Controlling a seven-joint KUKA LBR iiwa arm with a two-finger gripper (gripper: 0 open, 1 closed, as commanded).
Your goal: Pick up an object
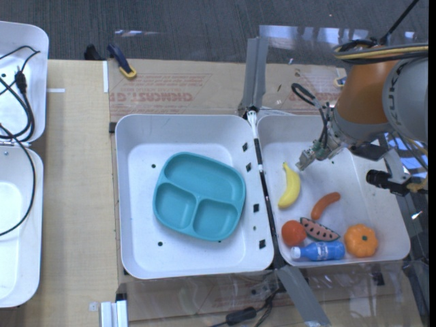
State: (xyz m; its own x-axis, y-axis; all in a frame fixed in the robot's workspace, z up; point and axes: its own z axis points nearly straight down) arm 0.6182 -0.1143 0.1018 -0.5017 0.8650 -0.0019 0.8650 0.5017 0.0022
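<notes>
Camera view: cardboard (204, 87) lettering unreadable; banana (290, 187) lay lengthwise up-bin, gripper (304, 160) just above its tip, claw state indiscernible.

A bulky robot arm (402, 94) with a rounded grey casing and a broad orange band. Black cables loop above it. Its wrist narrows to a small metallic gripper (308, 157).

Grey arm (409, 94) entering from the right, orange band (364, 90) above the wrist, wrist angled down and to the left, two-finger gripper (304, 161) at its lowest point, tips pointing lower left, nothing visible between them
</notes>
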